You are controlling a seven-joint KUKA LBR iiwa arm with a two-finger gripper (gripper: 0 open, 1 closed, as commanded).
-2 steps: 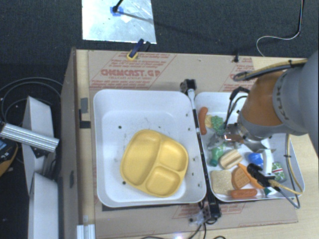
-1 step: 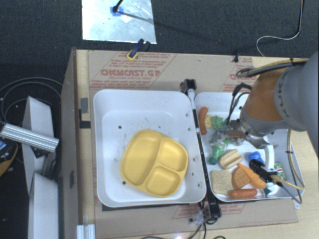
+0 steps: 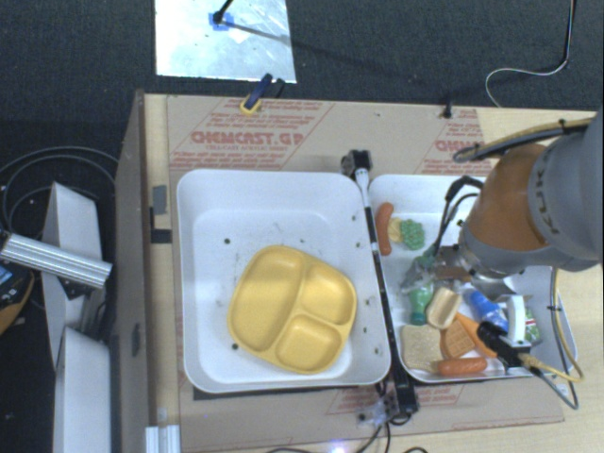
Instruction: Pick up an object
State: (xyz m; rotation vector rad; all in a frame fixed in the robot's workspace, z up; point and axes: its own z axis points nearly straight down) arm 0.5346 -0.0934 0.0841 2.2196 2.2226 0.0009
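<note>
left bin (image 3: pixel 203 281) holds yellow tray (image 3: pixel 293 308).

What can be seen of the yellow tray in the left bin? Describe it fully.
The yellow tray is a rounded, plastic-looking plate split by raised ridges into three compartments: two larger ones toward the far side and a smaller one at the near right. It lies flat and face up, turned at a slant, on the floor of the left bin, toward the near right corner. Its compartments hold nothing. It touches only the bin floor and possibly the near wall.
</note>
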